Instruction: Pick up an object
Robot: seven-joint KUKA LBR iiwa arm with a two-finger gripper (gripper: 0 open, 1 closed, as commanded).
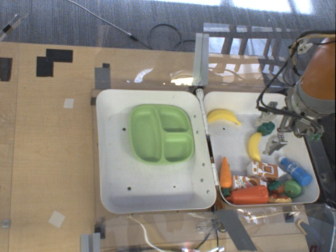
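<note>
Fingers (279, 139): apart, holding nothing, over right bin (314, 193). Banana (254, 146) just beside; blue bottle (295, 171) below-right.

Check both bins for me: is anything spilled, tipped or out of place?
Nothing stands out. The green divided plate lies flat in the left bin. The right bin holds two bananas, a carrot and other toys heaped along its near edge, all inside its rim. The gripper hovers over them.

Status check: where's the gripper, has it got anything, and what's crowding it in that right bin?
Gripper low over the right bin, nothing seen held. Nearest pick: small banana, just left of it. Blue bottle and teal toy crowd close by.
</note>
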